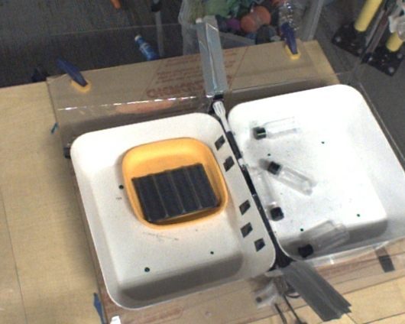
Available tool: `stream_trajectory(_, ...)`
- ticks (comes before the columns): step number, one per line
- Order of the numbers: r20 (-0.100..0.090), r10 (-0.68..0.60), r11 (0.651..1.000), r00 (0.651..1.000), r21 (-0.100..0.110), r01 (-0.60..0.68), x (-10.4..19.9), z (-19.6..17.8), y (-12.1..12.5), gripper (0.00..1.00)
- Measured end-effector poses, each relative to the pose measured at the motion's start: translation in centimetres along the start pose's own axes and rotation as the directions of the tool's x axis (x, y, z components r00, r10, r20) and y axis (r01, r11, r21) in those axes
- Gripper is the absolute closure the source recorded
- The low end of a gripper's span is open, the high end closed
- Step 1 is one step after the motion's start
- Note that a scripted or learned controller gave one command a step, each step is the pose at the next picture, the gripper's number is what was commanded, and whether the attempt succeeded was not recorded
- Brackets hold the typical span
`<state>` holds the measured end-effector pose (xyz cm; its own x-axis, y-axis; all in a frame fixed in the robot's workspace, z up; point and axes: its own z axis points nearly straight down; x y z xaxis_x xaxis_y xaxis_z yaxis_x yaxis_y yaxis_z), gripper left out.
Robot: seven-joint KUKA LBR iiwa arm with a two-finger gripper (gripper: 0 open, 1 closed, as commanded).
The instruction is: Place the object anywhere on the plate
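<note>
From above we list, on the bench point(20, 228), a left bin point(107, 236) holding an orange plate point(135, 165) with a dark ribbed block point(175, 192) lying on it, and a right bin point(359, 168) holding clear black-capped vials point(291, 177) scattered well apart.

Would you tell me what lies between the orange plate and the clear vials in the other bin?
In the camera view, the bins' adjoining white rims with black tabs separate the orange plate from the clear vials.
</note>
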<state>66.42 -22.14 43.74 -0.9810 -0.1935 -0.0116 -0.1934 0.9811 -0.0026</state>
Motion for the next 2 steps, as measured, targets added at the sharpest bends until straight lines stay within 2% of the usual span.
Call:
stream_trajectory(1,-0.001,-0.105,0.994,0.994,0.0,0.105,-0.42,0.03,-0.02,1.0)
stream_trajectory(2,-0.001,-0.472,0.882,0.882,-0.004,0.472,-0.36,0.35,-0.08,1.0)
